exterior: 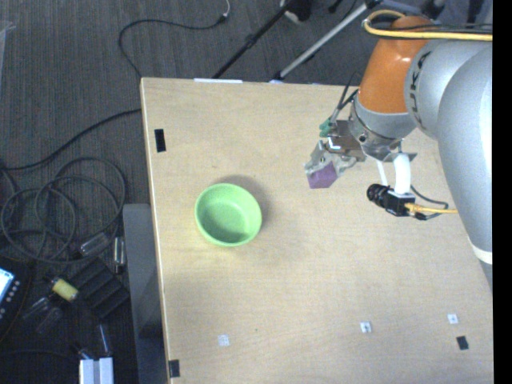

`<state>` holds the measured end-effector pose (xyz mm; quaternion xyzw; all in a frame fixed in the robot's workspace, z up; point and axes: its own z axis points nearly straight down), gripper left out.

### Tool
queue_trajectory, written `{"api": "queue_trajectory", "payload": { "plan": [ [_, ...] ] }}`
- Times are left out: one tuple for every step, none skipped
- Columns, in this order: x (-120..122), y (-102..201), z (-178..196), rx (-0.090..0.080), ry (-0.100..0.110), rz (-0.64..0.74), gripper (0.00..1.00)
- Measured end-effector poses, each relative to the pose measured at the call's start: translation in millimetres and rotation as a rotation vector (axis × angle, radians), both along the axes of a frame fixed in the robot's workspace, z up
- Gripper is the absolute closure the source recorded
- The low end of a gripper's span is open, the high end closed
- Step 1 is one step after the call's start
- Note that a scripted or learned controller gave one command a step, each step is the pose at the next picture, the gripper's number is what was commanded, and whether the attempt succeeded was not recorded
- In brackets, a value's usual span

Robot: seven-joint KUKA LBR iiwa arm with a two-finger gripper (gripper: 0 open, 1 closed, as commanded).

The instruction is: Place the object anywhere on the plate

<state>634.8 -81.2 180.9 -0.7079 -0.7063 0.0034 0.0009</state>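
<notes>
Sitting left of center on the wooden bench (240, 310) is a green plate (229, 214), well apart from everything. Further right, a purple block (322, 178) is pinched between the gripper (327, 166) fingers.

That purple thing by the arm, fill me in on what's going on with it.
The grey and orange arm reaches in from the right over the wooden bench. Its gripper sits right at a small purple object, which appears to be between the fingers, though whether it is lifted or resting on the surface is unclear. The green plate sits to the left, well apart, with nothing visible on it. So the object is not yet placed.
</notes>
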Motion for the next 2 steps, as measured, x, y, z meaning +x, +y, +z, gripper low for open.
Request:
{"api": "queue_trajectory", "payload": {
  "plan": [
    [-21.9, 76.4, -0.5, 0.003, 0.001, -0.078, 1.00],
    [-73.9, 145.6, -0.2, 0.004, 0.001, 0.205, 1.00]
  ]
}}
